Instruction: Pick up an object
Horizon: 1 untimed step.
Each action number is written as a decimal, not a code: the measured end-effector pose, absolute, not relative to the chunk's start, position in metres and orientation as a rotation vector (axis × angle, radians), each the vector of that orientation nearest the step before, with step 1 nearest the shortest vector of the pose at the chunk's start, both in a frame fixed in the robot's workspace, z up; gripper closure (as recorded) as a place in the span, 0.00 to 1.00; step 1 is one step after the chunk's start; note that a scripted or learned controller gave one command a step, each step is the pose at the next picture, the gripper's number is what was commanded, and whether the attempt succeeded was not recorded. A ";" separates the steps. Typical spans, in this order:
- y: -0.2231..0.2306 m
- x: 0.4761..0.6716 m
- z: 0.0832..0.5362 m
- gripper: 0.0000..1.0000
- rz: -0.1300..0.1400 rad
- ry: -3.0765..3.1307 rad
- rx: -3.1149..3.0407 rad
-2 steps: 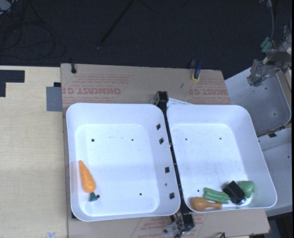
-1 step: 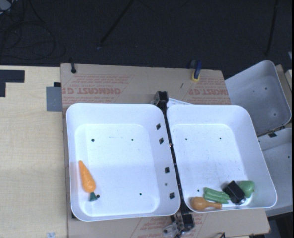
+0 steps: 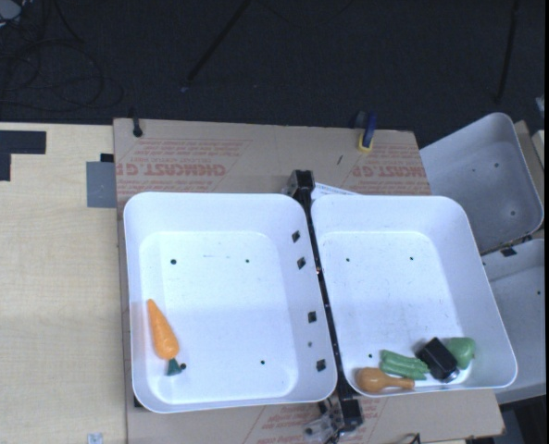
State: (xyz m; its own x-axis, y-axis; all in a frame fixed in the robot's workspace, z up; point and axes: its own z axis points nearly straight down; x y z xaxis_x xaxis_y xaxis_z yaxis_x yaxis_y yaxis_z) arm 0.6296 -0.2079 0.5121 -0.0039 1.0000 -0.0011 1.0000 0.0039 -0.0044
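An orange carrot (image 3: 162, 331) with a small green stub lies near the front left corner of the left bin (image 3: 214, 215). In the front right corner of the right bin (image 3: 394, 213) several small objects lie together: a tan pear-shaped piece (image 3: 381, 381), a green pod (image 3: 405, 365), a black block (image 3: 438, 358) and a green rounded piece (image 3: 462, 349). The black block rests partly on the green pieces.
The two white bins sit side by side on a cardboard sheet (image 3: 255, 160) atop the wooden bench (image 3: 43, 276). A grey metal plate (image 3: 482, 178) stands to the right of the bins. A blue and yellow clamp (image 3: 367, 132) sits at the cardboard's back edge.
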 end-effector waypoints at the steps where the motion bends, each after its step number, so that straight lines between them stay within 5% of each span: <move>1: -0.084 0.602 0.540 1.00 -0.006 -2.235 -2.206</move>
State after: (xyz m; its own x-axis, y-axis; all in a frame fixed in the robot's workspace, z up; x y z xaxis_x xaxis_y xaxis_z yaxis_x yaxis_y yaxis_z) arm 0.6022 -0.0843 0.5403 -0.0129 0.9999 0.0036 0.9999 0.0129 0.0014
